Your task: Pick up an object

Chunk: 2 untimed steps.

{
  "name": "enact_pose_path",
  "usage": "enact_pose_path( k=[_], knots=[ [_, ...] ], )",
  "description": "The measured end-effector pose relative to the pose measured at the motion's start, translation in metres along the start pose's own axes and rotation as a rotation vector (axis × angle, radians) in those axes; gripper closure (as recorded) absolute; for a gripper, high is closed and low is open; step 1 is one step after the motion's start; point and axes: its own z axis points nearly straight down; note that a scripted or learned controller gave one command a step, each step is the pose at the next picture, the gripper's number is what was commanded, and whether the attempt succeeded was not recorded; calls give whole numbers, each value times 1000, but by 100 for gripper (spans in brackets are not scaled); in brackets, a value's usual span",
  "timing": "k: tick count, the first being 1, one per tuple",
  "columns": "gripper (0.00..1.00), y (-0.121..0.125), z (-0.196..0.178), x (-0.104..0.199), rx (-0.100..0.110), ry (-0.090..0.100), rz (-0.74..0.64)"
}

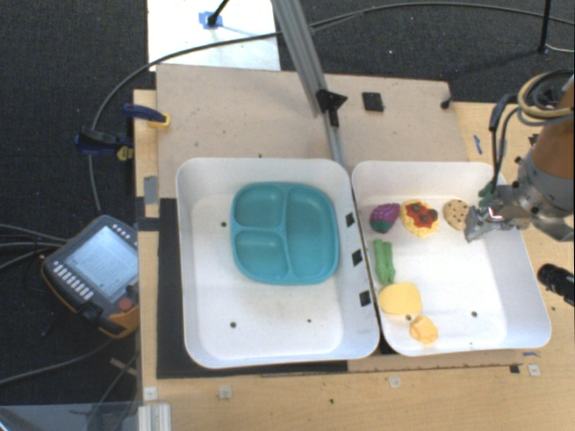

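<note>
Camera view: you see the left bin (pixel 207 330) holding a teal divided plate (pixel 285 233). The right bin (pixel 517 317) holds toy foods; the cookie (pixel 455 212) lies just beside the hand (pixel 477 224). Whether the hand is apart or together, you cannot tell. Approach step, judged: next, lower onto the cookie. No legible writing.

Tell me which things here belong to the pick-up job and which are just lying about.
Job:
- tool, beside the cookie
- right bin with pickable items: cookie, pizza slice, purple grapes, green vegetable, yellow piece, small orange piece

Lying about:
- teal divided plate in the left bin
- teach pendant
- clamps
</note>
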Motion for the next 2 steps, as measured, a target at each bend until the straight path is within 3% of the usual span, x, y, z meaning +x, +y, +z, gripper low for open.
enact_pose_path(
  k=[2],
  knots=[
    [100, 34, -12, 95, 1, 1, 0]
  ],
)
